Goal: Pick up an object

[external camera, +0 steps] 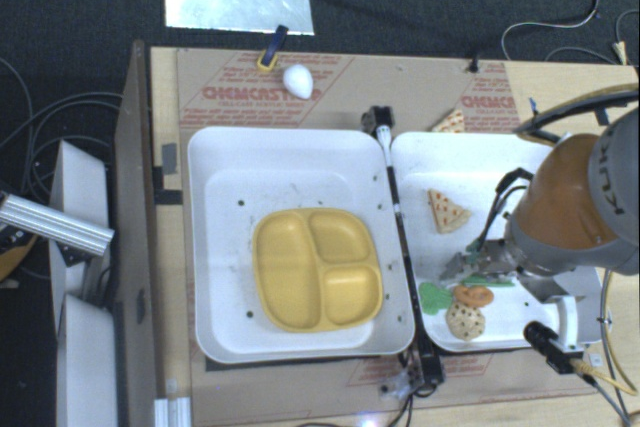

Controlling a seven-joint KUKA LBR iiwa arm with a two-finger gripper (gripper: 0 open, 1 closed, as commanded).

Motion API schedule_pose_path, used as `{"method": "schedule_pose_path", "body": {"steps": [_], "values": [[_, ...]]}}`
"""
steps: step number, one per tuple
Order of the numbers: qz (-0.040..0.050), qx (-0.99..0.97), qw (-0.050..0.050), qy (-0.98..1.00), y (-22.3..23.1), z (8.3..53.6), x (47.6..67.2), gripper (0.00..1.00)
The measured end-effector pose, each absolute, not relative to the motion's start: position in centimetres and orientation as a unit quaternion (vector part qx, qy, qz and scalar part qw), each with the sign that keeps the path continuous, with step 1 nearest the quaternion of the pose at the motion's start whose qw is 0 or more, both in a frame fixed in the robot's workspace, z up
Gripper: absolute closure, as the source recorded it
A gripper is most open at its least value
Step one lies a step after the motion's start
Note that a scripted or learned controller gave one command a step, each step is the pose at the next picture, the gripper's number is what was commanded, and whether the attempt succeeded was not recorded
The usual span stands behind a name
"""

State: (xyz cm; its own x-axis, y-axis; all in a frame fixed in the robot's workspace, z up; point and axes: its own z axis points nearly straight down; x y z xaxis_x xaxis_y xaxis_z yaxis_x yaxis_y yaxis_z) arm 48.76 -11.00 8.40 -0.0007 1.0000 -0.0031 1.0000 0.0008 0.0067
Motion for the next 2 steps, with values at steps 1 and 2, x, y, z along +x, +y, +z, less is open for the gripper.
{"method": "schedule_pose_path", "body": {"steps": [1,2], "values": [[0.0032,0.705,0.007,0.709,-14.8,8.8,58.1,0.00],[0.0021,0.707,0.004,0.707,-19.7,8.8,59.2,0.00]]}}
